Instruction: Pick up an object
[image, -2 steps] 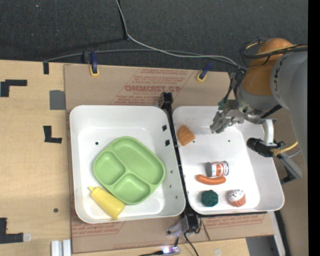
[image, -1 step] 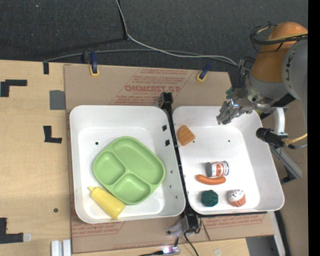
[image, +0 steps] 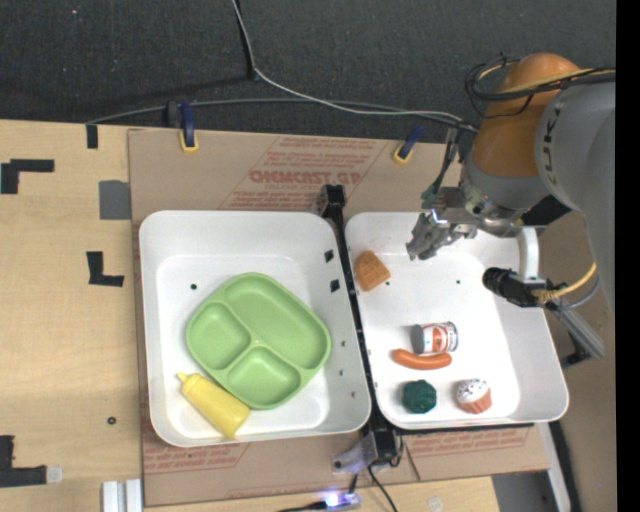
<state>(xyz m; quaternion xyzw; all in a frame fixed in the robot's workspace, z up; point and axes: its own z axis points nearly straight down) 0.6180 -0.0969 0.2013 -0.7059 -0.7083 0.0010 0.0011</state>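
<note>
My gripper (image: 425, 244) hangs over the far part of the right bin (image: 510, 300), fingers pointing down and left. Nothing shows between them. A tan bread-like piece (image: 372, 270) lies at the bin's left wall, a short way left of the fingertips. Nearer the front lie a small can (image: 434, 338), a red-orange sausage (image: 421, 360), a dark green lump (image: 419, 397) and a cupcake-like toy (image: 471, 395).
The left bin (image: 165, 250) holds a green divided plate (image: 259, 340) and a yellow bottle (image: 212, 402) at its front left. A black divider (image: 340, 250) runs between the bins. Cables and two clamps (image: 186, 135) sit at the far edge of the cardboard.
</note>
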